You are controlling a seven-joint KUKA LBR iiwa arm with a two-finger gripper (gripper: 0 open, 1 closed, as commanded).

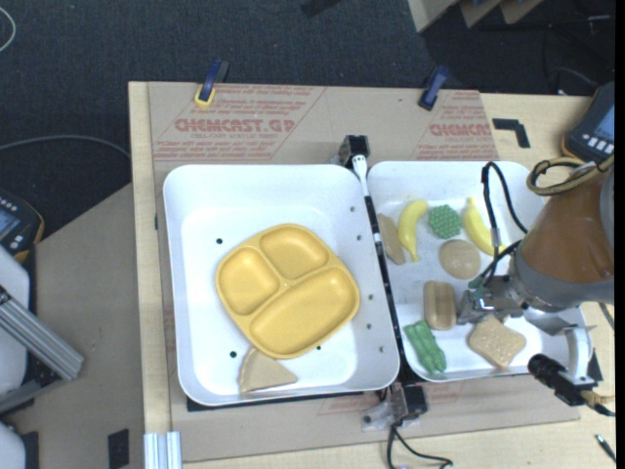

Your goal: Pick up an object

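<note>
Down in the right-hand white bin, low over its floor: gripper, reaching in from the right on the grey arm with its orange band. Impossible to tell from this slanted view whether spread or pressed together; no item visibly pinched.

Just left of the gripper, close enough to touch or nearly so: tan block, lying flat. Just below and right of the gripper: tan toast-like slab, speckled, also flat. Above the gripper, near but apart: round beige bun. Near the front left corner of the same bin: green pod-shaped piece, slanted. Along the back: yellow banana, bumpy green round piece beside it, then a second banana partly behind a black cable. Against the left wall: pale tan oblong piece.

Over in the left-hand white bin, well apart from the gripper: yellow divided plate with three compartments, sitting about mid-bin; pale tan wedge just below it, partly tucked under the plate's edge, close to the front wall.

Underneath both bins: brown board printed in red letters, held at the back by two blue clamps.
</note>
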